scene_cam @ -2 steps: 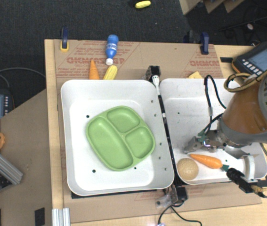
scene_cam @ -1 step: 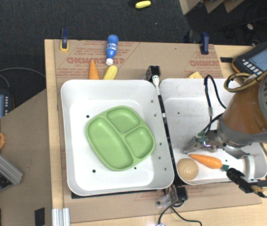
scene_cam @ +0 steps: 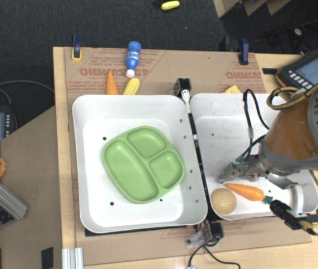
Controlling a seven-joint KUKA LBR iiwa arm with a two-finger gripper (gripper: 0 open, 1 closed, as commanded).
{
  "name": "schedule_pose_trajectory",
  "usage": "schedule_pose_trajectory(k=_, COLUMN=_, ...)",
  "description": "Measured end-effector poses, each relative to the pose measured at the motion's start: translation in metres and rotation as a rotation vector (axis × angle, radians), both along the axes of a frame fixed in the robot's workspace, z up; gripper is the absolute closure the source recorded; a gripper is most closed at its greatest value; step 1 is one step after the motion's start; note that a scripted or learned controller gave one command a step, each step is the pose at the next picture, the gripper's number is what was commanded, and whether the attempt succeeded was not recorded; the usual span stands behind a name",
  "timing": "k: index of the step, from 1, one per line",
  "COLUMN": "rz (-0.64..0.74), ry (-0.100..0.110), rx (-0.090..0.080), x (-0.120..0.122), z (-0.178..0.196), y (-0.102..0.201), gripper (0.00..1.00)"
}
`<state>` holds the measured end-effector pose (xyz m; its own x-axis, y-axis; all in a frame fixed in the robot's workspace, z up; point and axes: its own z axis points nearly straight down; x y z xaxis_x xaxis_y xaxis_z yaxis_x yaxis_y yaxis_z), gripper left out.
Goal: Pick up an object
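In the right bin (scene_cam: 215, 122) an orange toy carrot (scene_cam: 245, 191) with a green tip lies near the front wall. A tan round ball (scene_cam: 224, 200) rests just left of it in the front corner. My gripper (scene_cam: 238, 171) hangs low over the bin floor, directly behind the carrot and close to it. Nothing is seen held in it. The left bin (scene_cam: 91, 122) holds a green divided plate (scene_cam: 142, 163).
Behind the left bin, a blue-and-white bottle (scene_cam: 132, 58), a small orange cone (scene_cam: 111, 84) and a yellow corn piece (scene_cam: 131, 86) lie on the bench. A yellow block (scene_cam: 233, 89) sits behind the right bin. A teach pendant (scene_cam: 307, 72) is at the far right.
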<state>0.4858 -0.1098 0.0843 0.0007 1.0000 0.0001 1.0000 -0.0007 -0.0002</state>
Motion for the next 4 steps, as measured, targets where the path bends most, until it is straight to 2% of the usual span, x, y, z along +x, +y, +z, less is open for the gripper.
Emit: schedule_pose_trajectory(k=4, rz=0.000, ry=0.000, rx=0.000, x=0.0000, z=0.0000, y=0.0000, gripper=0.00)
